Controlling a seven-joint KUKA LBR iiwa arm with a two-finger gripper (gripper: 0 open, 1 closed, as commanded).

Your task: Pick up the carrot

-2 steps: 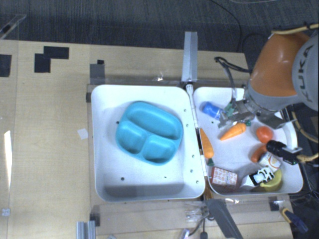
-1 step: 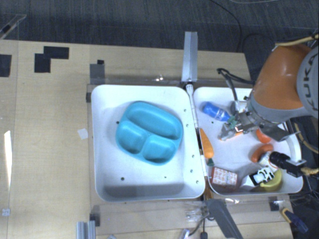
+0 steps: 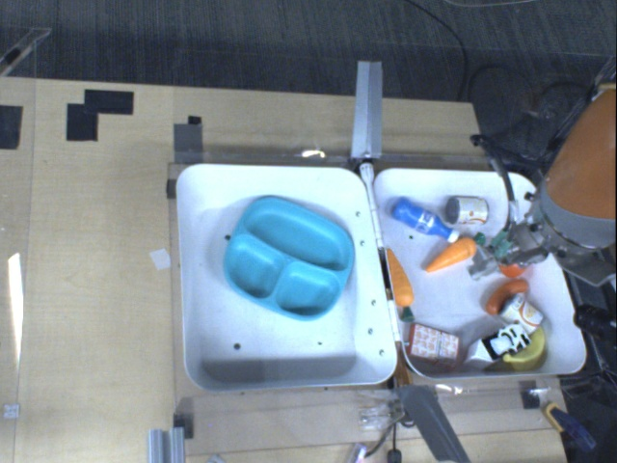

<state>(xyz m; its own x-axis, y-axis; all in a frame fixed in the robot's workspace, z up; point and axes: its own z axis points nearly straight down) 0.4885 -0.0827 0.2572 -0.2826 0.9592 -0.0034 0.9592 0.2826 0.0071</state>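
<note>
Carrot (image 3: 451, 255): orange, tapered, green end toward the gripper (image 3: 498, 250), lying tilted in the right bin (image 3: 569, 302). Gripper at its green end; grip state unclear. 2 white bins sit on a tan counter (image 3: 87, 287); left bin (image 3: 198, 258) holds a blue tray (image 3: 287, 255). Dark carpet (image 3: 193, 27) beyond.

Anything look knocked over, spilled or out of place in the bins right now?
No spill or damage. The right bin is a loose jumble: blue bottle and small can lie on their sides, one carrot sits mid-bin by the gripper, another orange piece lies along the left wall. The blue tray lies askew in the left bin.
</note>
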